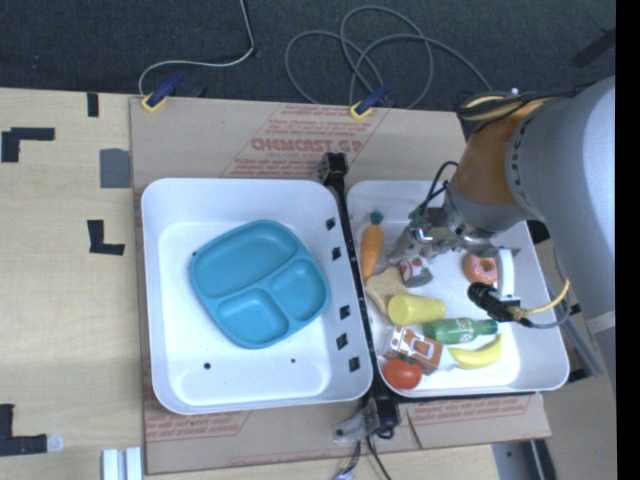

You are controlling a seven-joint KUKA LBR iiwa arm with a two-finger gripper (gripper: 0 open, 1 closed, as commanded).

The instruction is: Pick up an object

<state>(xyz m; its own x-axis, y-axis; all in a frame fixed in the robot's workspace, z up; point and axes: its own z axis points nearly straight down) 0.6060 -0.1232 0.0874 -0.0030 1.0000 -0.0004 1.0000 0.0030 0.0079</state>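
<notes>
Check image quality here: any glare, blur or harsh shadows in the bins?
Camera view: lighting even and soft. The white bins look bright, but their rims stay readable. The blue tray casts a faint shadow, no harsh edges. The arm looms large and soft-edged at right. Small items around the pincer are low in detail; its fingers are hard to resolve.

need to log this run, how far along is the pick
Done: the claw is down in the right bin, among the toy food near the carrot. In hand: nothing visibly gripped. Left: grasp and lift an item; the yellow cup, green bottle, banana and tomato lie untouched.
</notes>
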